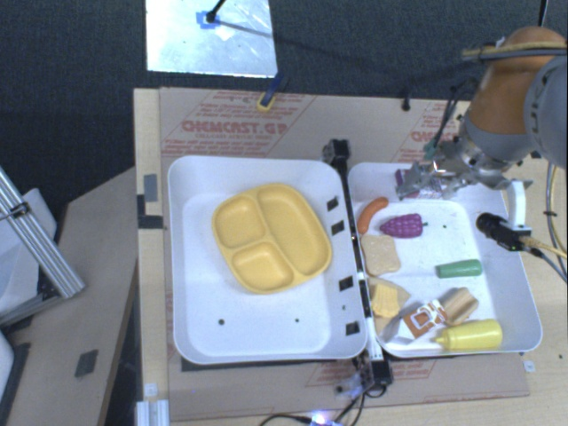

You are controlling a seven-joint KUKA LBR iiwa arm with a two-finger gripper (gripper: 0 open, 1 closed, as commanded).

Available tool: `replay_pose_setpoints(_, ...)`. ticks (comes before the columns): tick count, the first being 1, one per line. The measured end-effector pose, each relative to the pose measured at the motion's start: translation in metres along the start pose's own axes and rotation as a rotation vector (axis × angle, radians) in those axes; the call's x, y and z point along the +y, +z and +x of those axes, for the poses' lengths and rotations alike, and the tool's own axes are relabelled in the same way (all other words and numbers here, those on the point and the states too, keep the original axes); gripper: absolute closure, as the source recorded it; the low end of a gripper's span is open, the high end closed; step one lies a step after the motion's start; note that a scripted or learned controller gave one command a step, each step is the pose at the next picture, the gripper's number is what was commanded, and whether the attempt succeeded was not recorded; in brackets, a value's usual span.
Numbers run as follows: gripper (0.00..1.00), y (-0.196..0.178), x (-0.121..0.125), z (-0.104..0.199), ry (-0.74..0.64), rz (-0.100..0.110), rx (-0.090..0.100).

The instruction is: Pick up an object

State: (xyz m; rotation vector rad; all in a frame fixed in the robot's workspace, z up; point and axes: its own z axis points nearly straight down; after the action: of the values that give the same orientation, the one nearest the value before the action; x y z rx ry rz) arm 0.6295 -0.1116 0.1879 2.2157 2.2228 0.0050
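The right bin (524,278) holds several toy foods: an orange sausage (371,213), a purple grape bunch (403,226), a tan bread slice (382,256), a green cylinder (459,269), a yellow cracker (388,298), a brown roll (458,303), a red-and-white packet (423,319) and a yellow mustard bottle (468,334). My gripper (419,181) hovers over the far edge of the right bin, just behind the sausage and grapes. Nothing shows between its fingers.
The left bin (191,238) holds a yellow compartment plate (271,236). A black divider with clips (348,238) runs between the bins. A shiny metal sheet (211,25) lies beyond the bench's far edge.
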Motion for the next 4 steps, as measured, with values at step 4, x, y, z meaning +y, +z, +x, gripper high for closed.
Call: replay_pose_setpoints(4,1.0,-0.045,-0.014,0.154,-0.005,0.002,0.001)
